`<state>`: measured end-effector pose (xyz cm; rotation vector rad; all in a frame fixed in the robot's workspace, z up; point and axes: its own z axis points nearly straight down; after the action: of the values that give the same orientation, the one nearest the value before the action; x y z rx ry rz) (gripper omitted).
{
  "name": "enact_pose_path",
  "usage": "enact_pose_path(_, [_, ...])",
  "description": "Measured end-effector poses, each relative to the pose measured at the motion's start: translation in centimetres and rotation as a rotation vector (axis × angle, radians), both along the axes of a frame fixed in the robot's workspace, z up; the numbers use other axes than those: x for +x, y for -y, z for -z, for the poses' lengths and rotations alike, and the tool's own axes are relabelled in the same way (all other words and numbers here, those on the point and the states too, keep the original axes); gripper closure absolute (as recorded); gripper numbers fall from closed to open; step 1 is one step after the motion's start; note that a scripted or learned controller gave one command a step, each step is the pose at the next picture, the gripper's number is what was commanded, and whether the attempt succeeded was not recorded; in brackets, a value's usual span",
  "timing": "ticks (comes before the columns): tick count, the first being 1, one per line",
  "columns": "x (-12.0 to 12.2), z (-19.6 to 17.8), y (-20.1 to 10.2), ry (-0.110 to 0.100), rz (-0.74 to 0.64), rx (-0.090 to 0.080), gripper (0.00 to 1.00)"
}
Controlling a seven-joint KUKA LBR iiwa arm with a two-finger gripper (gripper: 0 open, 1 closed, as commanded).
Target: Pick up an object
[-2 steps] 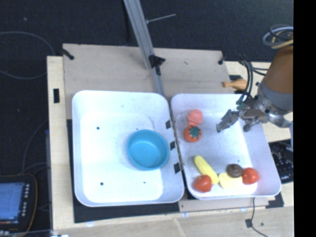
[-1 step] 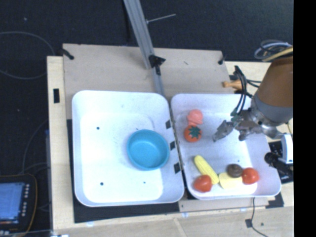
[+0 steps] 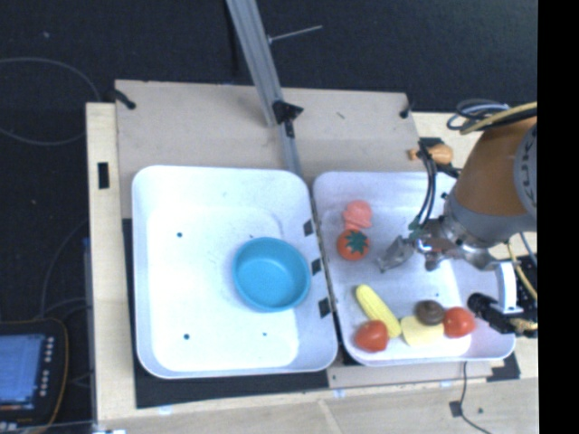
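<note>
1. The closest object to the hand point(image 3: 395, 258) is a strawberry point(image 3: 353, 245), red with a green top, which lies in the right bin point(image 3: 380, 186) near its left wall.
2. I judge it a light, stiff plastic toy with a smooth, rounded skin, so it may slip; the best hold is across its widest part.
3. Touching its far side lies a pink round toy point(image 3: 358, 213).
4. The hand hangs just right of the strawberry, low over the bin floor; how far it is open I cannot tell, and I see nothing held in it.
5. Nearer in this bin lie a yellow corn cob point(image 3: 376, 304), a tomato point(image 3: 371, 335), a brown piece point(image 3: 430, 312), a pale yellow piece point(image 3: 418, 332) and another red fruit point(image 3: 459, 322).
6. The left bin point(image 3: 181, 197) holds a blue bowl point(image 3: 270, 274); both bins stand on the table point(image 3: 199, 116).
</note>
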<state>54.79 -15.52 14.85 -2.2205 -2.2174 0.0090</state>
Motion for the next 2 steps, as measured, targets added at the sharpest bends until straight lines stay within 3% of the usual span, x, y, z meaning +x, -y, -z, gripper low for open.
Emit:
enact_pose_path(1, [0.0, 5.1, 0.2, 0.006, 0.001, -0.001, 0.00])
enact_pose_path(2, [0.2, 3.6, 0.2, 0.014, 0.009, 0.000, 1.00])
